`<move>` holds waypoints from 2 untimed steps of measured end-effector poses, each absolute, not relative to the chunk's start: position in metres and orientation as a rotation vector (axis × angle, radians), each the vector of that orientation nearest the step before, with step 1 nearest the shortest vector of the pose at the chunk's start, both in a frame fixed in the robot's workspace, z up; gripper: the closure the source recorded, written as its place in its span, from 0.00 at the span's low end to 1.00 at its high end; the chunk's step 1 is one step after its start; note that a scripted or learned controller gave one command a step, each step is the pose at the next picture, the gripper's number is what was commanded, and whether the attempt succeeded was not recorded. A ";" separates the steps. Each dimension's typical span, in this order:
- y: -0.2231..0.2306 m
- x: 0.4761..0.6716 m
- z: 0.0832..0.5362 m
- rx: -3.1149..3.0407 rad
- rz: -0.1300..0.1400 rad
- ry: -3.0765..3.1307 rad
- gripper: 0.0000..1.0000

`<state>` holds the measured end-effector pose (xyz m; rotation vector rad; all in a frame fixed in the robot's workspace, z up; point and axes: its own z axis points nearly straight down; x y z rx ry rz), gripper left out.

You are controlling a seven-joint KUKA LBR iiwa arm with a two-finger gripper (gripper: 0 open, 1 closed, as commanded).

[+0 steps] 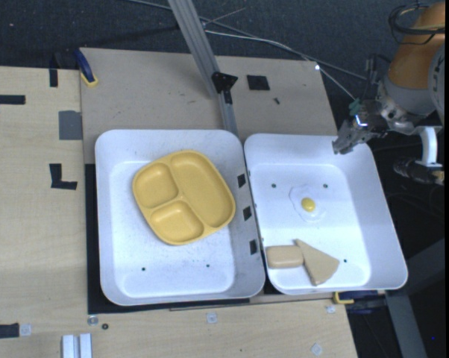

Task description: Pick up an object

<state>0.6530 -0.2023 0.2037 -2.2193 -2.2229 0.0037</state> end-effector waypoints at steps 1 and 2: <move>-0.152 0.649 0.204 -2.216 0.002 -2.225 1.00; -0.099 0.645 0.204 -2.214 0.001 -2.226 1.00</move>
